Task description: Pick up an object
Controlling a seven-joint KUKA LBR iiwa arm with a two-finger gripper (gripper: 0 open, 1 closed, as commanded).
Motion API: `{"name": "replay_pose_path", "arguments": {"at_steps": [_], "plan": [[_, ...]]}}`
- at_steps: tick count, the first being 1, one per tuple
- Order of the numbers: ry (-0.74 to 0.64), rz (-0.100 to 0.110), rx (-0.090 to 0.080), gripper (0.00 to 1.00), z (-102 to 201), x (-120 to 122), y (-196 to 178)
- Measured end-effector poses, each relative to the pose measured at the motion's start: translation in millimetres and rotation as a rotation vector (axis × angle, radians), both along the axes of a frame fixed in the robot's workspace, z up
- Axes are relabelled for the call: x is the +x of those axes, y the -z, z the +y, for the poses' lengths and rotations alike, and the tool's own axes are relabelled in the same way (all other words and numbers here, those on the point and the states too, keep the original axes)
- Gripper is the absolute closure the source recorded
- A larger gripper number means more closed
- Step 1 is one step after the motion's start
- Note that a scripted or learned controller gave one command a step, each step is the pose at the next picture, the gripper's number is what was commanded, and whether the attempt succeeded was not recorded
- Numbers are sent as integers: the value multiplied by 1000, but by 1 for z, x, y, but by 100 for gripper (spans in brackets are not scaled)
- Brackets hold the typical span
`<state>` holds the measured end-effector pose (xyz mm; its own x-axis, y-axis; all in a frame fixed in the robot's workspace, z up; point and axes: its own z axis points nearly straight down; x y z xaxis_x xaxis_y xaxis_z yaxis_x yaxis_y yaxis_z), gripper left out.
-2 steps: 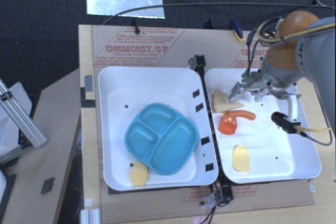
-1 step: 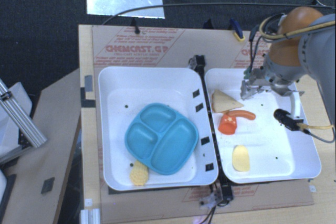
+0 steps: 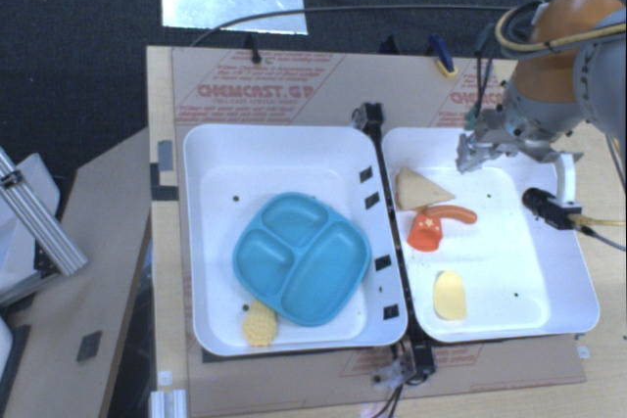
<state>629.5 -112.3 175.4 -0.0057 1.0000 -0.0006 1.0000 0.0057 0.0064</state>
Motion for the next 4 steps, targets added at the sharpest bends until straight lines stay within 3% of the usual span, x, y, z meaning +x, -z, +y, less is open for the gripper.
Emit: {"name": "replay_pose_path", "arguments": {"at_steps": [1,2,4], "plan": [[-1,-1,0,100,5,6,-47],[0,1,0,100,5,8,-70],[-5,5,3,100,111,-13,-65]]}}
